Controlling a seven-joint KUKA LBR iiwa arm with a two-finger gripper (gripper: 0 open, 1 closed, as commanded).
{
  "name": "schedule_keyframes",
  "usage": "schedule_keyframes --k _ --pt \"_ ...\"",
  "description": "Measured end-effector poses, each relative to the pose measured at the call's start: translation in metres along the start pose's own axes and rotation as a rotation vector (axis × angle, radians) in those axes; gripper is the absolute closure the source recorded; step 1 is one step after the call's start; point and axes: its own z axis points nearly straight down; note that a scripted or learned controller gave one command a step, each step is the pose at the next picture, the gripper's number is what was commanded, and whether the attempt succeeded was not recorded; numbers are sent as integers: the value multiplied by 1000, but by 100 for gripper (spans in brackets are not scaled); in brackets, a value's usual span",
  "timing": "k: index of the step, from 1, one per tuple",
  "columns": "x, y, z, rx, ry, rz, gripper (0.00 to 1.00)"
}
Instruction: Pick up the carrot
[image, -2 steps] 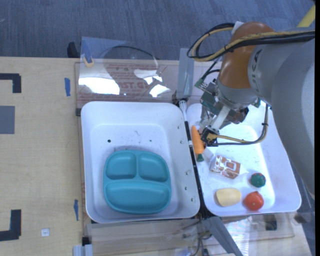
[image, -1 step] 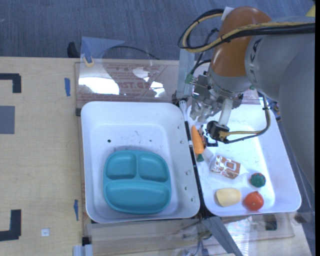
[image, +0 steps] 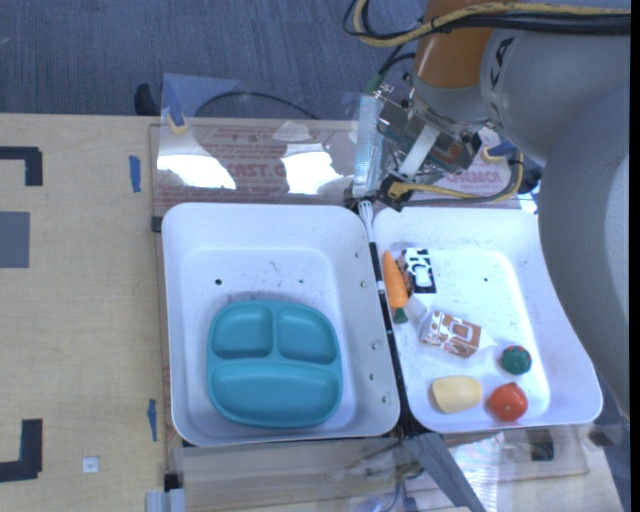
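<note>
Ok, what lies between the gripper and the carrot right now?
In the camera view, nothing but the right bin's bare white rim and wall lies between the gripper and the carrot, which lies against the divider.

Orange carrot (image: 395, 281), teal tray (image: 272, 362), white bins (image: 190, 300), red tomato (image: 508, 402).

Glossy white plastic bins (image: 455, 250), matt teal plastic tray (image: 272, 362), pale wood-look bench (image: 75, 300), crinkly foil-ish packet (image: 450, 333).

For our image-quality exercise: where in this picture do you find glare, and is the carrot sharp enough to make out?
Camera view: strong glare on the clear panel behind the left bin; the carrot by the right bin's left wall is small but fairly sharp; the gripper looks soft and cluttered.
</note>
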Motion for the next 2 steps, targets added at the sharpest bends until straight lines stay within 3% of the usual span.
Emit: schedule_keyframes --k 1,2 --pt "-8 10 106 10 -10 491 100" --pt "-80 1 72 3 -3 739 100"
